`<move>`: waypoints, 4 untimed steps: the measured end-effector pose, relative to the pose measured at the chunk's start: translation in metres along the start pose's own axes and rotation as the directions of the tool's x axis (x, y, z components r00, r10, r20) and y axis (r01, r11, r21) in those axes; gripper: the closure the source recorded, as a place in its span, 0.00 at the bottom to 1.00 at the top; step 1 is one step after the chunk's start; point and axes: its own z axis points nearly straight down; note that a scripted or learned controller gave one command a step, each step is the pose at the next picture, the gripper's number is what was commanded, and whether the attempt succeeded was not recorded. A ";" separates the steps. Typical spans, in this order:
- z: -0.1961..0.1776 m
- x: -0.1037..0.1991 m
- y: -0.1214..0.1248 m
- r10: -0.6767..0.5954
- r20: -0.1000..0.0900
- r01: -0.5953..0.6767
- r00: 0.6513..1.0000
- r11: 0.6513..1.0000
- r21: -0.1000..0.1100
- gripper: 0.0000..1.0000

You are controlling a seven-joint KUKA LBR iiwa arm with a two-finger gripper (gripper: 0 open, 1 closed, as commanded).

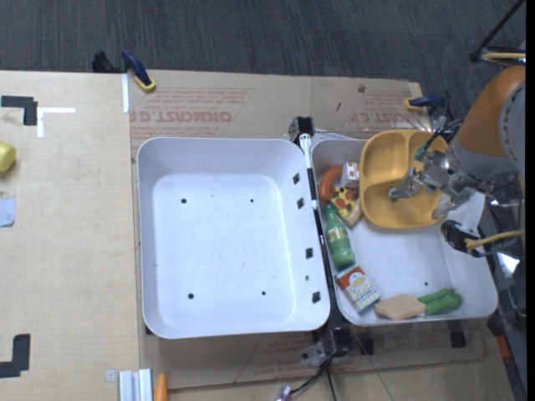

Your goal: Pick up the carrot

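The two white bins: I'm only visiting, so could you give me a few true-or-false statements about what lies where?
1. The yellow bowl sits in the right bin. True.
2. The carrot lies in the left bin. False: it lies in the right bin, by the dividing wall.
3. The gripper is over the yellow bowl. True.
4. The green bottle stands on the cardboard. False: it lies in the right bin.
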 end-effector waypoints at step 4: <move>-0.016 -0.019 -0.024 -0.007 0.005 0.007 1.000 1.000 -0.004 1.00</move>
